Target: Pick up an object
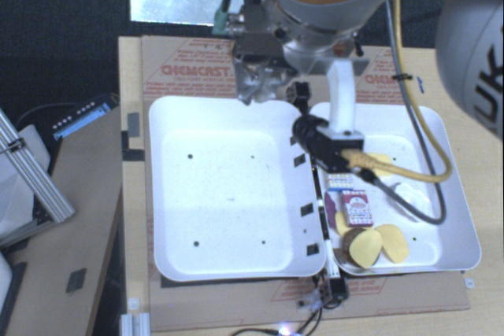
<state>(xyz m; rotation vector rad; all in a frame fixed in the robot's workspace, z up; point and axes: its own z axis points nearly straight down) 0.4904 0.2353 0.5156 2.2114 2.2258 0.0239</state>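
The gripper (260, 86) (parted or closed, I cannot tell) hangs at twelve o'clock; steer toward five o'clock, centring over the red packet (356, 208).

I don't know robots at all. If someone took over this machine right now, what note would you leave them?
Tool: over the far rim of the left bin, nothing visibly held.
Things: a red-and-white packet and yellow discs lie in the right bin, at its near corner beside the left bin.
Done: nothing picked up yet.
Left: probably cross to the right bin, grasp one object and lift it.
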